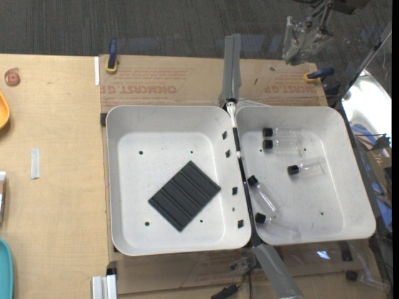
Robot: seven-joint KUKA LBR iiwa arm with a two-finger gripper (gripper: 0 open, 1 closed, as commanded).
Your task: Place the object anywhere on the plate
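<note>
Pincer (302, 42) hovers beyond cardboard (168, 83) printed "CHEMCAST GP".

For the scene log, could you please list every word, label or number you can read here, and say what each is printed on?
"CHEMCAST GP", in red, upside down from this camera: on the cardboard sheet behind the left bin.
A second red print on the cardboard behind the right bin: too faint to read.
The dark ribbed plate and the clear vials carry no legible text.

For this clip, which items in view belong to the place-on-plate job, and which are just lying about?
Job:
- dark ribbed plate in the left bin
- clear vials with black caps in the right bin
- hand, above the bins' far edge

Lying about:
- blue clamps
- orange item at the left edge
</note>
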